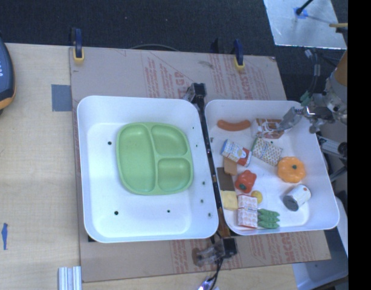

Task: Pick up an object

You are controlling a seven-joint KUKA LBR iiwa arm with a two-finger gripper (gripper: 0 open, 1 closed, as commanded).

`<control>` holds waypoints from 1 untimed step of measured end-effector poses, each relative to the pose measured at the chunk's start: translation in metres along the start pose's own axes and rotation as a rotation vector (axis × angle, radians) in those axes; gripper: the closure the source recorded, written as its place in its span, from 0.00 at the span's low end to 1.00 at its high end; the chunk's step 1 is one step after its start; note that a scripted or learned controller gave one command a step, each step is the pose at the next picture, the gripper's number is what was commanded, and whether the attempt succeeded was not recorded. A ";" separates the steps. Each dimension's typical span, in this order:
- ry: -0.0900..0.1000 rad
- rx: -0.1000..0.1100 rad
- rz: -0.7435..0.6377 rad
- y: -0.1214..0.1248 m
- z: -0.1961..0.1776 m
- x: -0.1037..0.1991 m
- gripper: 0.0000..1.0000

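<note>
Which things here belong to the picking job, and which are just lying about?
Job:
claw
right bin
sausage
pumpkin
red pepper
can
carton

Lying about:
green tray
left bin
blue clamps
grey tape
</note>
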State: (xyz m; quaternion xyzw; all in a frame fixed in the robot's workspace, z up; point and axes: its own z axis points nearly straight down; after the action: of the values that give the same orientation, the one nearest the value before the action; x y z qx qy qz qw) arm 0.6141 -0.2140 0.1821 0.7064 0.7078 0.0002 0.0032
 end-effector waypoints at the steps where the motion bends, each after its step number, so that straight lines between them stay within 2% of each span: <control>1: -0.002 -0.006 -0.003 0.035 0.065 0.001 0.00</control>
State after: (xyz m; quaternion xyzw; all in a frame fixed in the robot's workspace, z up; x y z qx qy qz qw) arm 0.6497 -0.2132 0.1177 0.7055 0.7086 0.0015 0.0059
